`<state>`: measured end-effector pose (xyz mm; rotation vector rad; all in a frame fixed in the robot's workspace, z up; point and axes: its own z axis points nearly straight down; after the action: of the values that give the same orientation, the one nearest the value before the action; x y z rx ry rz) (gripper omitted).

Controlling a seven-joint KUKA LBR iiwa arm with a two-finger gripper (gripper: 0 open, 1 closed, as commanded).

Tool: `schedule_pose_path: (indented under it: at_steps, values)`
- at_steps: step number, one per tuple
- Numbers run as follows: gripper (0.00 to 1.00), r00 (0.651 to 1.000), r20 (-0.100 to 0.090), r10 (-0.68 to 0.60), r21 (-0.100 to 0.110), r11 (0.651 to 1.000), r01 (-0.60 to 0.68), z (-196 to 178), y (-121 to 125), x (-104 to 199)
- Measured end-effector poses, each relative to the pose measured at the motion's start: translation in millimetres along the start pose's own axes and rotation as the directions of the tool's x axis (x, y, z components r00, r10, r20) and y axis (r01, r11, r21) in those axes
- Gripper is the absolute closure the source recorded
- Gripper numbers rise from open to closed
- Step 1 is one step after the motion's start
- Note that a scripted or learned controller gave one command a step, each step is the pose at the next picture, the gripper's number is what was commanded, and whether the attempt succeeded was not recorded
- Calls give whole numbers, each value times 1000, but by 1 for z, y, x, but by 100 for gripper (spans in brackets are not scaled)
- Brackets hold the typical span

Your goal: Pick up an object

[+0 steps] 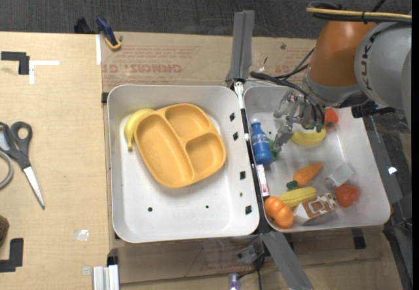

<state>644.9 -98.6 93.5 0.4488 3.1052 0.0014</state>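
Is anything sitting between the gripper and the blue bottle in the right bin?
Nothing visible does. The gripper hangs just right of the blue plastic bottle with a white cap, with bare floor of the right white bin between them. The yellow lemon-like fruit lies on the gripper's far side.

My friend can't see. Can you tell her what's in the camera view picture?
A grey and orange robot arm's gripper hangs over the right bin, near a blue bottle and a carrot. The left bin holds a yellow plate with a banana beside it.
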Motion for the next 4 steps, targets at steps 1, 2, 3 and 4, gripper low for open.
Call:
schedule_pose_path:
  at_steps: [1, 2, 3, 4]
  values:
    - [0, 892, 2, -451, 1, 892, 451, -1, -76, -4]
    - [0, 828, 6, -561, 3, 828, 561, -2, -81, -41]
    - [0, 820, 3, -573, 1, 820, 573, -2, -94, -30]
    - [0, 835, 5, -550, 2, 835, 550, -2, -97, -32]
